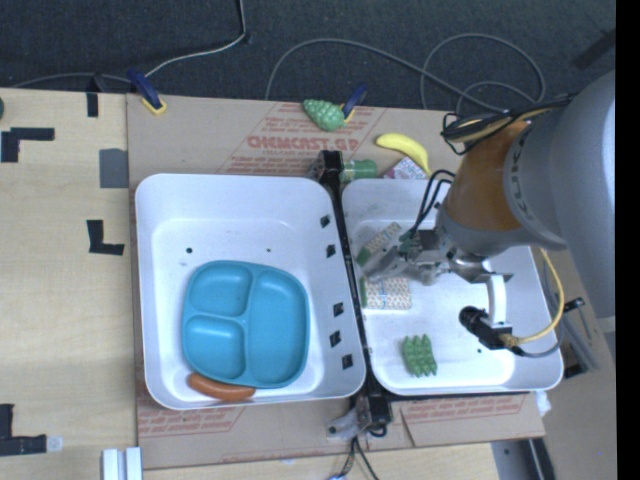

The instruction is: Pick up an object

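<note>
The left bin [160, 208] holds a blue divided plate [245, 323] and an orange sausage [220, 388]. In the right bin [530, 373], the gripper [385, 258] hovers low over a flat patterned packet [387, 293]; its opening I cannot tell. Nearby, the green block [418, 355] looks light, stiff and knobbly, best pinched across its sides.

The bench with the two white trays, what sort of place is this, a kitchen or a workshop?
Most likely a robotics test lab, not a kitchen. A grey and orange robot arm reaches over the right bin, loose cables trail across the dark floor, and the bins sit on taped-down cardboard with toy items like a blue divided plate.
</note>
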